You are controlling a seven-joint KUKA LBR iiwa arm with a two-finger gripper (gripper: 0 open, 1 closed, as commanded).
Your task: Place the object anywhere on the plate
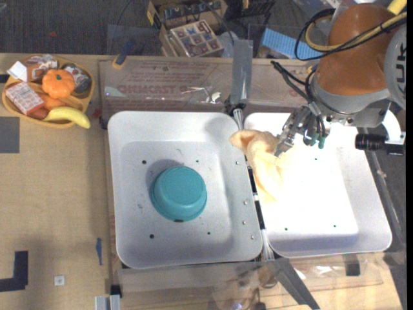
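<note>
From the fixed camera above the bench, the grey-and-orange arm (352, 50) reaches in from the right over the right bin (335, 231), its gripper (286, 144) slanted down and to the left toward a pale yellowish, soft-looking object (264, 166). The object lies in the right bin hard against its left wall, its upper end lapping toward the divide between the two bins. The fingertips sit at the object's upper right edge and seem to touch or nip it, but whether they are spread or pressed together cannot be told from this angle, nor whether anything is truly caught between them. In the left bin (129, 134) an upturned teal plate (179, 193), bowl-like in shape, sits near the middle, well apart from the object. A basket of toy food (46, 92) rests on the bench at far left. The step in hand reads as the pick, with the carry to the plate not yet made. Doing it well likely calls for a firm hold on the limp material before lifting, enough height to clear the bin walls, and a release squarely over the plate
</note>
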